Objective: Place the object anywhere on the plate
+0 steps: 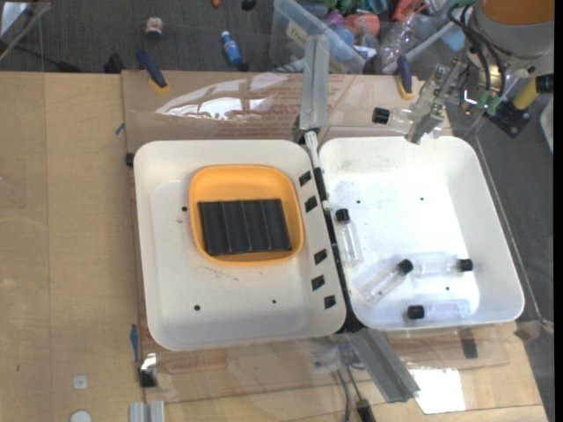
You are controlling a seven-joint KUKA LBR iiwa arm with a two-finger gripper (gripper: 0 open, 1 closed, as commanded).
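Two shallow white bins sit side by side on the surface. The left bin [167, 315] carries an orange plate [204, 187] near its middle, slightly toward the far edge, and a black ribbed block [244, 226] lies flat on that plate, covering most of its floor. The right bin [493, 236] holds several clear vials with black caps: one vial [346, 236] lies against the bin's left edge beside the divider, a second [387, 278] lies tilted near the centre of the near half, a third [440, 266] lies just right of it with its cap toward the right edge, and a fourth [440, 310] rests along the near edge. One further black-capped vial [381, 115] lies outside the bin, beyond its far edge. The arm enters at the upper right corner; its gripper [422, 130] hangs at the far edge of the right bin, above the rim, apart from all vials. Whether the jaws stand wide or narrow cannot be told, and nothing is seen between them.
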